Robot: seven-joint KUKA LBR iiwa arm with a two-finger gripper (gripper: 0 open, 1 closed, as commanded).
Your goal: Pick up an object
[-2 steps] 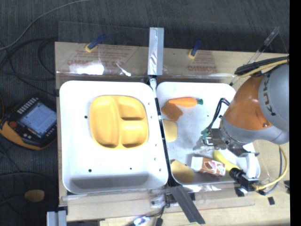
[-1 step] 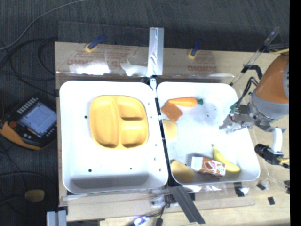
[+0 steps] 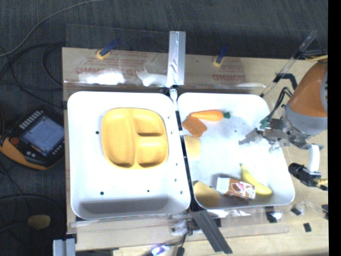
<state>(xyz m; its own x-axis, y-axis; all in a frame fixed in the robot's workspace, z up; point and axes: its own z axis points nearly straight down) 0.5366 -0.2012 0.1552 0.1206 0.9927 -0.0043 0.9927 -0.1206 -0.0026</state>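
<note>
We are looking down on 2 shallow white plastic bins sitting side by side. The left bin (image 3: 85,196) is holding a yellow 3-compartment plastic tray (image 3: 135,137) at its centre. The right bin (image 3: 234,103) is holding an orange toy carrot (image 3: 207,116) at 11 o'clock, an orange wedge-shaped block (image 3: 194,126) just beside it, and, at 6 o'clock, a small brown printed carton (image 3: 235,188) touching a yellow toy banana (image 3: 256,182); its print is too small to read. The two-finger gripper (image 3: 259,136) is hovering at the bin's 3 o'clock edge, carrying nothing we can see; we cannot tell its opening. The bins are resting on a tan board over dark carpet, with a handheld control pendant (image 3: 33,139) lying at 9 o'clock.
</note>
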